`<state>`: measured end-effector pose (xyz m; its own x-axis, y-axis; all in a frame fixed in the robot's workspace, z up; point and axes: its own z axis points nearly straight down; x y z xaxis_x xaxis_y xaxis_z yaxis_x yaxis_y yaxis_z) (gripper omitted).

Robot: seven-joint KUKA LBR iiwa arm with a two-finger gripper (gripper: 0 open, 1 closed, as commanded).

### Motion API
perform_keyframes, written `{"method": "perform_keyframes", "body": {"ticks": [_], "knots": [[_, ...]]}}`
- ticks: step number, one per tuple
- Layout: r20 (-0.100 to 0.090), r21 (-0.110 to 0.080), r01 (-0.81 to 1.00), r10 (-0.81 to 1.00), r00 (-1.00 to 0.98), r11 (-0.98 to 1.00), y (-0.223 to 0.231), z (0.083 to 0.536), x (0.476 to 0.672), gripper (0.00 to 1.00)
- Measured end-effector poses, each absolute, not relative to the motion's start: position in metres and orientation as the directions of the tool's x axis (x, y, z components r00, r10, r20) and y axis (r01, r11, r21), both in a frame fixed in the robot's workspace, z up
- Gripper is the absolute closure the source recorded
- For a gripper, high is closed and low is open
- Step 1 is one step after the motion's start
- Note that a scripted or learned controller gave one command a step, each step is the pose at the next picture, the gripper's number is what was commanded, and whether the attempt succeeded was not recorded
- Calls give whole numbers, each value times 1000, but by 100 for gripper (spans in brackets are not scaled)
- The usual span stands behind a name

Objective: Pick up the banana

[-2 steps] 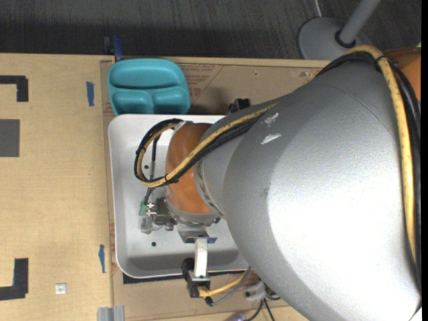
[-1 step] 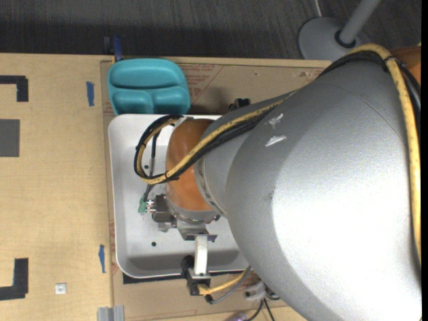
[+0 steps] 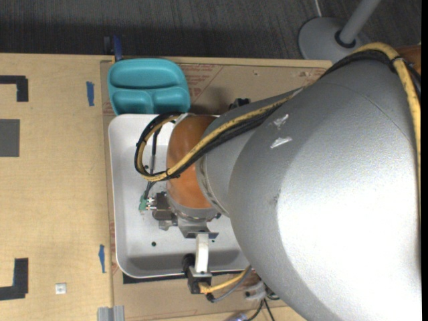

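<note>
While the grey arm [image 3: 314,179] hangs over the white bin [image 3: 127,199], its jaws' state cannot be told.

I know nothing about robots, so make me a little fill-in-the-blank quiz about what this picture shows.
1. The big arm is mostly ___ in colour.
2. The band above its wrist is ___.
3. The arm reaches down over a shallow ___ bin.
4. The plastic thing beyond the bin's far edge is ___.

Missing words: grey; orange; white; teal
</note>
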<state>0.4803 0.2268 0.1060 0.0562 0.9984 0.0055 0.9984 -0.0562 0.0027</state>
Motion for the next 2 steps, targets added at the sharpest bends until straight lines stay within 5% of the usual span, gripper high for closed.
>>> {"method": "perform_keyframes", "body": {"ticks": [2], "knots": [[6,3,998,998,57,-57,227,125,481,100]]}}
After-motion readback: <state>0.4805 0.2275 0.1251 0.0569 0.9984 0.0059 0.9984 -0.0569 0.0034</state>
